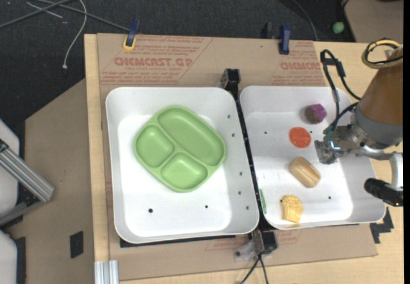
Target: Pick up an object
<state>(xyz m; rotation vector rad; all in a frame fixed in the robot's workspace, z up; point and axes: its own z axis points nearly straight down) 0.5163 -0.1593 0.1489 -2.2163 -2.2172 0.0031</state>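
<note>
Right, starting nearest the camera in the right bin: a small yellow piece with a ribbed, corn-like surface lies close to the front rim. Just behind it lies a smooth tan, loaf-shaped piece, tilted on the white plastic floor. Behind that comes a round red-orange piece, then a purple, rounded lump farthest back. The gripper sits low over the bin, just right of the red-orange piece and above the tan one, with nothing visibly between its fingers. Whether the jaws are spread or pressed together I cannot tell; the metal there is a blur. Over in the left bin, a pale green divided plate with three compartments lies flat. Cardboard backs both bins.
</note>
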